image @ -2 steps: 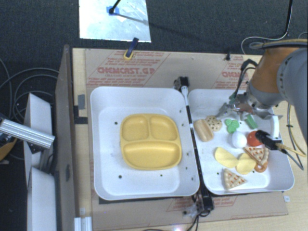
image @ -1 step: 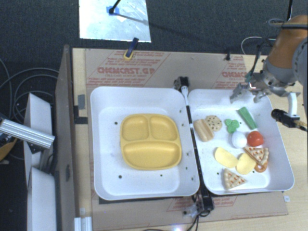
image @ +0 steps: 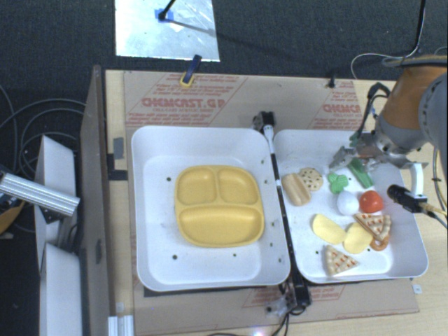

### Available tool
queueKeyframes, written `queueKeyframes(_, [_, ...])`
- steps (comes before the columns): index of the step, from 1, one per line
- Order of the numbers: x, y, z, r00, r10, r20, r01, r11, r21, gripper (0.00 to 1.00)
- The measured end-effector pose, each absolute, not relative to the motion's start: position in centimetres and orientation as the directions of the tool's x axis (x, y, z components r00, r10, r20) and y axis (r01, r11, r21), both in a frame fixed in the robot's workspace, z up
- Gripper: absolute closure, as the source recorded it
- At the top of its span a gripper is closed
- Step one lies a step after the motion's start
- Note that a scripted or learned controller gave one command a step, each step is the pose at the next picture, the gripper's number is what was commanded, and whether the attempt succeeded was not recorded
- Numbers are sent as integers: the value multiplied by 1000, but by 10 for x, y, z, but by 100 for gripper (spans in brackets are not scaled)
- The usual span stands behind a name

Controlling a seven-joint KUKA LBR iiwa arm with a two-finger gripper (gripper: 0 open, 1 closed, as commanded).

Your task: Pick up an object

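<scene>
Tool (image: 353,157) over green pod (image: 362,173), which slants upper-left to lower-right.

Big round grey arm (image: 435,110) w/ a fat orange band (image: 411,96), black cables by it, small grey metal end effector (image: 358,154)

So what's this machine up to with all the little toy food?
A robot arm reaches in from the right over the right bin, which holds a scatter of toy food: a hot dog, a cookie, a tomato, an egg, pizza slices and some green pieces. Its gripper sits low at the bin's far side, right by a green piece, apparently trying to pick something up. The left bin holds just a yellow divided plate.
</scene>
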State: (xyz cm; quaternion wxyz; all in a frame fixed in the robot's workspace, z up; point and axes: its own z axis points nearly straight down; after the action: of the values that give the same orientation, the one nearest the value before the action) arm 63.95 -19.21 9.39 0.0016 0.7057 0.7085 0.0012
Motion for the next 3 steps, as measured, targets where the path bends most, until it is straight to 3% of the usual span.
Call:
queueKeyframes(1, [671, -179, 121, -7, 1000, -1, 1000, 7, 7, 0])
queueKeyframes(2, [621, -172, 85, -2, 1000, -2, 1000, 2, 5, 0])
queueKeyframes(3, [626, -190, 123, -1, 1000, -2, 1000, 1, 6, 0])
